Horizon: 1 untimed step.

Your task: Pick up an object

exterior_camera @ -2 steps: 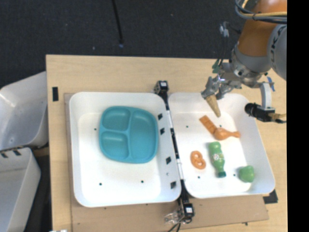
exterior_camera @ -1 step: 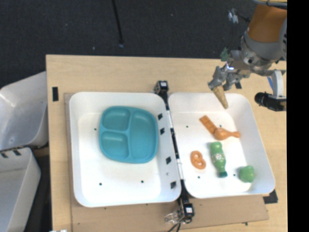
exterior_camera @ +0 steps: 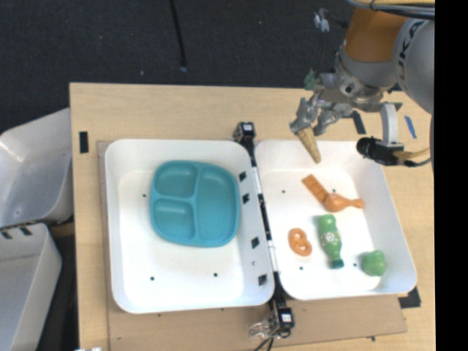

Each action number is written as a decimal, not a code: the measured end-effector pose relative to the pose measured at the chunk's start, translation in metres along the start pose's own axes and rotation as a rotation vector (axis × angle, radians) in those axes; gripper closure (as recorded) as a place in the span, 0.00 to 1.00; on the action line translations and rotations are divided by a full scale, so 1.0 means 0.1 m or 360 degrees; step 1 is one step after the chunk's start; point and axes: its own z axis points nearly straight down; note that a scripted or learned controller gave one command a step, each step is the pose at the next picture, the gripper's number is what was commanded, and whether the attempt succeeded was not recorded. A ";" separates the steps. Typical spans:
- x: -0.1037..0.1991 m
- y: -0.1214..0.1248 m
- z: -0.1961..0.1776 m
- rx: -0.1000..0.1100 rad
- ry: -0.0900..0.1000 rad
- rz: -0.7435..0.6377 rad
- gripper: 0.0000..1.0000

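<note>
Over the right bin's (exterior_camera: 387, 218) far edge, gripper (exterior_camera: 306, 126) hangs with a tan cone-shaped piece (exterior_camera: 312, 149) pinched between its fingers, tip pointing down above the bin floor. Right bin contents: orange spoon-like piece (exterior_camera: 330, 196), orange pretzel (exterior_camera: 298, 242), green bottle (exterior_camera: 330, 240), green blob (exterior_camera: 373, 263). Left bin (exterior_camera: 124, 269) holds a teal divided plate (exterior_camera: 195, 202).

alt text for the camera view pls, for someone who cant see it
A grey and orange robot arm's gripper holds a tan cone by its top above the right bin, which contains an orange spoon, pretzel, green bottle and green lump. The left bin holds a teal divided plate.
</note>
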 end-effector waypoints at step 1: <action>0.53 -0.09 0.00 0.0003 0.0001 0.0000 1.00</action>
